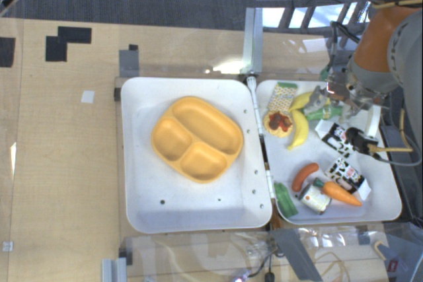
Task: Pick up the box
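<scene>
Two white bins stood side by side. Left bin (139, 208): one yellow three-compartment plate (197, 138). Right bin (390, 205): one black-and-white patterned box (346, 175) near the right wall, touching one carrot (342, 193); one banana (299, 122); one sausage (305, 175); one green vegetable (285, 198); one can (313, 199); one dotted packet (281, 97). One gripper (334, 99) hung over the bin's upper part, well apart from the box; whether it was parted or closed could not be told.
</scene>
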Available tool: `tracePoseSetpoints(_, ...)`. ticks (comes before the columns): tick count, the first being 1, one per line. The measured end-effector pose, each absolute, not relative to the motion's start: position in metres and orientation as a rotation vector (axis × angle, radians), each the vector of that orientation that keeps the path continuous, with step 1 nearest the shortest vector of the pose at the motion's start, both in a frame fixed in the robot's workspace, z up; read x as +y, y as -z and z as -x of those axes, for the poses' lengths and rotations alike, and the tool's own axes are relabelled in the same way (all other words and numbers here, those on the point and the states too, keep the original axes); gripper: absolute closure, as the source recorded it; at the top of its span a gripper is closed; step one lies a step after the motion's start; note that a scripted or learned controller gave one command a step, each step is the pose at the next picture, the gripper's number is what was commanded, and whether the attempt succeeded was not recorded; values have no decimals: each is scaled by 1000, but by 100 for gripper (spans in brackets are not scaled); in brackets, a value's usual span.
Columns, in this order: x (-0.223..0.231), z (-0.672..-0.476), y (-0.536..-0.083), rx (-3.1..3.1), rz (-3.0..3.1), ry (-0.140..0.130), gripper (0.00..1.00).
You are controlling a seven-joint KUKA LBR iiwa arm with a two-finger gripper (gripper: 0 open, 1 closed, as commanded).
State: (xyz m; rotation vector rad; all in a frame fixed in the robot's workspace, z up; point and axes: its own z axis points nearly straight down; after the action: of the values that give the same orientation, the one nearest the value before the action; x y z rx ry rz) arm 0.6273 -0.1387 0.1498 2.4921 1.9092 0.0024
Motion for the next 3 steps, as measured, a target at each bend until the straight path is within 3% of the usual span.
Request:
tracePoseSetpoints(1,-152,-487,-111,1670,-2663,0,0)
tracePoseSetpoints(2,-152,-489,-121,1670,-2662,-3,100)
tracePoseSetpoints(3,-113,-490,-91,1752,-2592,-12,100)
